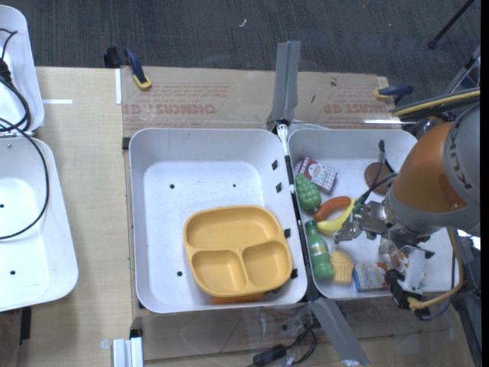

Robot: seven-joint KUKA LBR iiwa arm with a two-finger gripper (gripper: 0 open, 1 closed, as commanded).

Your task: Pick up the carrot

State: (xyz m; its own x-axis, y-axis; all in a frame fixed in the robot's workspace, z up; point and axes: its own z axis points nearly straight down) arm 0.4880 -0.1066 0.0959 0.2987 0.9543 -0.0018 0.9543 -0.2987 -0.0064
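**A:** Carrot [333, 207] first: where does it lie?

**B:** It rests in the right bin [345, 145], toward that bin's left side, just under the red-and-white packet [318, 175] and beside the green vegetable [307, 193]. A banana [336, 222] lies right against its lower edge, and a green bottle [316, 249] and a corn cob [341, 266] sit below that.

**A:** Which way from you?

**B:** To the left of my gripper [353, 228] as the camera sees it, and slightly farther up the bin. It is near, with the banana's end between us. The long axis of the carrot runs slantwise, its lower-left end near the green vegetable and its upper-right end pointing toward the bin's middle.

**A:** And your pose?

**B:** My arm [435, 178] reaches in from the right, the orange band over the right half of the bin, wrist bent down with the metal parts low among the toys. Whether my jaws stand apart or together, I cannot tell; the metalwork is too cluttered to read. Nothing visibly sits between them.

**A:** So what matters next?

**B:** I judge I would need to shift left and up, and turn to close across the carrot's narrow width, not along it, clear of the banana.
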